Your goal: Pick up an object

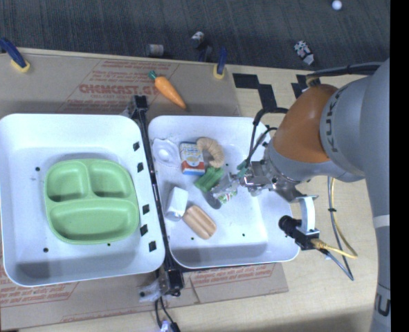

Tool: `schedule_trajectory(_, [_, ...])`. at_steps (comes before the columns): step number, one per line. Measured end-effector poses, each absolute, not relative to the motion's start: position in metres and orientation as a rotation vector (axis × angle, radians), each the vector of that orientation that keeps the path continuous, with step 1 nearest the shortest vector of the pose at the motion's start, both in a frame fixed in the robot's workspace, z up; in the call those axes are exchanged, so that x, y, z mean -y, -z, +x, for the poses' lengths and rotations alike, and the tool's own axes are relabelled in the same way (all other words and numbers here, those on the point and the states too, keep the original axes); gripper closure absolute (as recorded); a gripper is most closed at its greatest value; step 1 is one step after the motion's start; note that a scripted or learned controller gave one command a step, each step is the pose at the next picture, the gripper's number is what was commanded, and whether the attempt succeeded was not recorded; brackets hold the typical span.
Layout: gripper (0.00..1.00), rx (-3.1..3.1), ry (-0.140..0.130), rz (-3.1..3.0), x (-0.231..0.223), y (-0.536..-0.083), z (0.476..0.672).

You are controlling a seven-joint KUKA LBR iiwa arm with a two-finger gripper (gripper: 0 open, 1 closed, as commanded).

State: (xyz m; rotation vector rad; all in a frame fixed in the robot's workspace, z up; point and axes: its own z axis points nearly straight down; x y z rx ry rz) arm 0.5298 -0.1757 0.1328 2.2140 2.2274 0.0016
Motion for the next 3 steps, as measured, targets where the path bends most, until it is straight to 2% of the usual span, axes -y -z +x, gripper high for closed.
schedule_trajectory(1, [0.0, -2.233, 0.004, 2.214, 0.123, -0.091, 0.567])
schedule_trajectory(2, [1.0, -2.234, 0.006, 2.211, 0.123, -0.102, 0.567])
schedule_trajectory(3, [1.0, -2.233, 0.002, 2.211, 0.055, -0.192, 0.506])
